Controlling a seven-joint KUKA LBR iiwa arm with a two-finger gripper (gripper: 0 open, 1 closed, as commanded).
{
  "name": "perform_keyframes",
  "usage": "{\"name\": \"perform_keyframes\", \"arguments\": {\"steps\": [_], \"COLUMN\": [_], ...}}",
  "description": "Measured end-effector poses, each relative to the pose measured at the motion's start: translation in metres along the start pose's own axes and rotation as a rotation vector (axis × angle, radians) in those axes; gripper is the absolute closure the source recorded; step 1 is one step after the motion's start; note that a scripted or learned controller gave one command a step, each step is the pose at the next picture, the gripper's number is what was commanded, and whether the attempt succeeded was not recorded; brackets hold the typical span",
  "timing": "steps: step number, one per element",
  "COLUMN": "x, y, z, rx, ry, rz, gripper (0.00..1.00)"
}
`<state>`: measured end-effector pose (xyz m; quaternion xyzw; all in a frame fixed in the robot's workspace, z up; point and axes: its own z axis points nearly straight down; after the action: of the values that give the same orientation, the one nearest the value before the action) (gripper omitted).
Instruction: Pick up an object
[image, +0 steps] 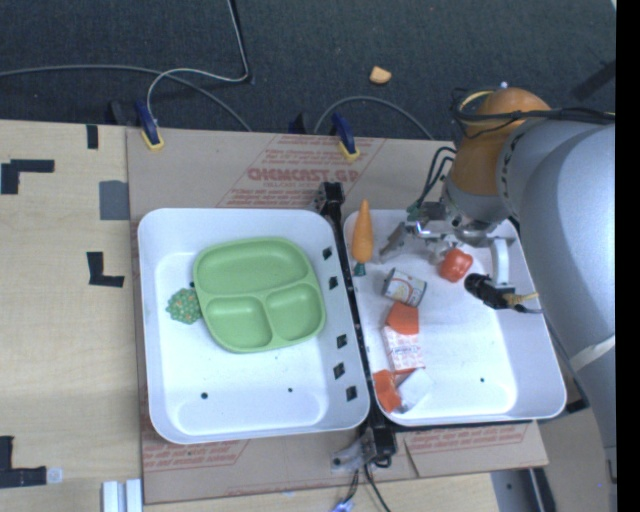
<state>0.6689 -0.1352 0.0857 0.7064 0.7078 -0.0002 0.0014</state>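
My gripper (417, 242) hangs over the back of the right bin (500, 380), fingers spread open with nothing between them. A small red ball-like object (455, 265) lies just right of it. An orange carrot (362, 232) rests against the bin's left wall, left of the gripper. Just in front of the gripper lies a small grey can (403, 288) on its side. Nearer the front are an orange and white carton (402, 338) and an orange piece with clear wrapping (393, 390).
The left bin (170, 390) holds a green divided plate (262, 293) and a small green bumpy object (184, 305) at the plate's left edge. Two blue clamps (150, 128) (345, 140) grip the cardboard's back edge. The grey arm (570, 230) covers the right bin's right side.
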Motion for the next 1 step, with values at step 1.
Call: {"name": "perform_keyframes", "arguments": {"steps": [1], "x": [0.0064], "y": [-0.0490], "z": [-0.0007], "rx": [-0.001], "ry": [0.000], "rz": [0.001], "gripper": [0.00]}}
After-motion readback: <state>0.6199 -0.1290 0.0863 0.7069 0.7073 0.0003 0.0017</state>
